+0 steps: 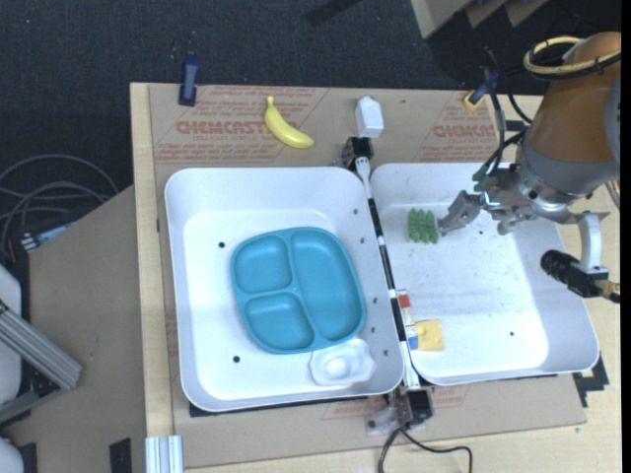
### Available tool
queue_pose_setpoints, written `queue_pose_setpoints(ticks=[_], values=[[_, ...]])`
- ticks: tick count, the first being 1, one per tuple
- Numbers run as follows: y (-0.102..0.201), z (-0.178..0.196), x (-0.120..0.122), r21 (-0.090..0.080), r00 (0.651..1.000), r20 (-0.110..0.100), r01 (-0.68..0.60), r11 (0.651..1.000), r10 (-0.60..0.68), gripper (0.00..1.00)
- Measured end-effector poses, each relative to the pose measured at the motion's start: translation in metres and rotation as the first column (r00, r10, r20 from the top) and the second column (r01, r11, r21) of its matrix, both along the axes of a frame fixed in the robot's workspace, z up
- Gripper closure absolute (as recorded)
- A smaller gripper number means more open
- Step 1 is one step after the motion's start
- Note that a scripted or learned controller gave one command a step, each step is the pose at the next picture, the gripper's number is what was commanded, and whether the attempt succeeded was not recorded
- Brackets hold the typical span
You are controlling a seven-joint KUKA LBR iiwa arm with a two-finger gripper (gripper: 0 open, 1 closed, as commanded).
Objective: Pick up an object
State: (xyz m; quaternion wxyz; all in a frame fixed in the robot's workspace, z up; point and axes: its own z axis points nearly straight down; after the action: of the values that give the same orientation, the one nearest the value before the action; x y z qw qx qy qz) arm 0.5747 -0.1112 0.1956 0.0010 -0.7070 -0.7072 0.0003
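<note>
Nearest the camera, at the near edge of the left bin (pixel 197 294), sits a small clear cup (pixel 338 366), just beside a blue divided plate (pixel 294 288) that takes up the middle of that bin. Across the divider, in the near left corner of the right bin (pixel 552 348), lies a small yellow block (pixel 428 336). A green toy (pixel 423 226) rests at the far left of the same bin. Outside the bins, a banana (pixel 286 126) lies on the far part of the bench (pixel 227 116).

The gripper (pixel 483 212) hangs over the far part of the right bin, its fingers spread with nothing between them, one tip close to the right of the green toy but apart from it.

By my reading, the approach step is in hand: nothing is grasped yet, and the green toy looks the likeliest target. The next move would call for shifting left so the fingers straddle the toy, lowering to the bin floor, then closing. A risk is nudging the toy aside.
</note>
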Motion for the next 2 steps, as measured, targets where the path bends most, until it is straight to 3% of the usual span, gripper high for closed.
queue_pose_setpoints(ticks=[1,2], values=[[0.017,-0.108,0.029,0.000,1.000,-0.002,0.000,1.000,0.000,0.00],[0.012,-0.111,0.081,-0.001,1.000,0.003,-0.001,1.000,0.001,0.00]])
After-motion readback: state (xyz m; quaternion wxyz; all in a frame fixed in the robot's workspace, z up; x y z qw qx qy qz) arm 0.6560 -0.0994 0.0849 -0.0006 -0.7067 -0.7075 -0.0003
